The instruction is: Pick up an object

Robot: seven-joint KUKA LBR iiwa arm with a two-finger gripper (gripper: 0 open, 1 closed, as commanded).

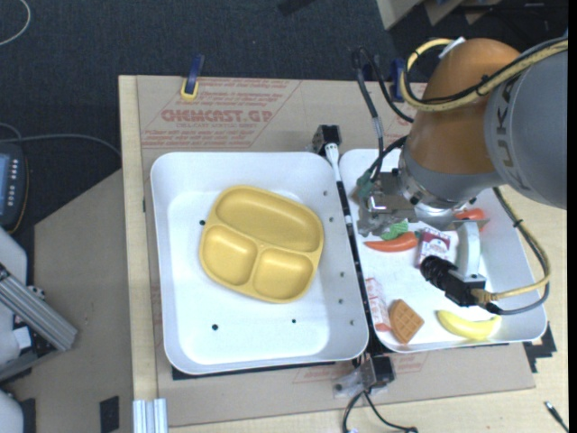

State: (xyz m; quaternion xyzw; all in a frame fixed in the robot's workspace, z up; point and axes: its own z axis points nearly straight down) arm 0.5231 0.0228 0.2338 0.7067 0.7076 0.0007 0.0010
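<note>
My gripper hangs low over the left part of the right bin, under the orange and grey wrist. Just beneath and to its right lies a red chili pepper with a green stem. A small red and white packet sits beside the pepper. Toward the bin's front lie a waffle-like brown biscuit and a yellow banana. The arm hides the back part of that bin.
The left bin holds a yellow three-compartment plate. A black cable connector hangs over the right bin. A thin red and white wrapper lies along the right bin's left wall. A yellow clamp sits at the bench's back left.
</note>
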